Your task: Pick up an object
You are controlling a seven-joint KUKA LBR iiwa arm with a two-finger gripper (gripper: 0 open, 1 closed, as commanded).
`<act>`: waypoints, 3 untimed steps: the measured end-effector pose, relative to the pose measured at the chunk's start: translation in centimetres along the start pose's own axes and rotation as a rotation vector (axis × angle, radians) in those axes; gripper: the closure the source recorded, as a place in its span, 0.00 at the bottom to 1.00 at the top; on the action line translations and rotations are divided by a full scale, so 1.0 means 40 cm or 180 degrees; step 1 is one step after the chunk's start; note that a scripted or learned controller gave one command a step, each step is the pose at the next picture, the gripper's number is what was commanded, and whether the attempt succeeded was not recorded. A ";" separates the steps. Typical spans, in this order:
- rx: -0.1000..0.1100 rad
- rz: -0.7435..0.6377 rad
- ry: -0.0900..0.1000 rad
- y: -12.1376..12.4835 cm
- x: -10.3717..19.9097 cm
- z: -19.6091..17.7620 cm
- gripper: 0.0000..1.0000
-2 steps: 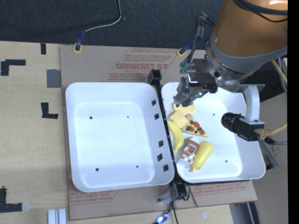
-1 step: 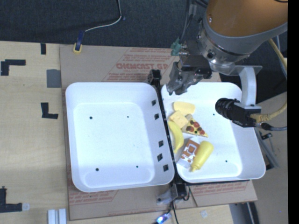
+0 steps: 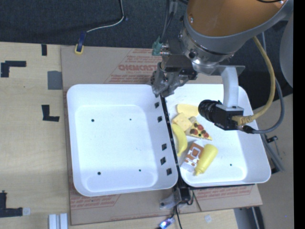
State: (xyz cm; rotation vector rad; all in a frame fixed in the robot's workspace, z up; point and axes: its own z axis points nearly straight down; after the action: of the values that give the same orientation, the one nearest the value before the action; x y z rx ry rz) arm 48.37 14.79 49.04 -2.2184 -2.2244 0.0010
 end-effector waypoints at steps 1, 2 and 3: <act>-0.0011 -0.0003 0.0005 0.000 0.092 -0.116 1.00; 0.0005 -0.0002 -0.0003 0.001 0.089 -0.135 1.00; 0.0009 -0.0006 -0.0005 0.001 0.090 -0.159 1.00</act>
State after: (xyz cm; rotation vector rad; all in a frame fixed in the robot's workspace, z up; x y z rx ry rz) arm 48.41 18.40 55.39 -2.2158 -2.2258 0.0060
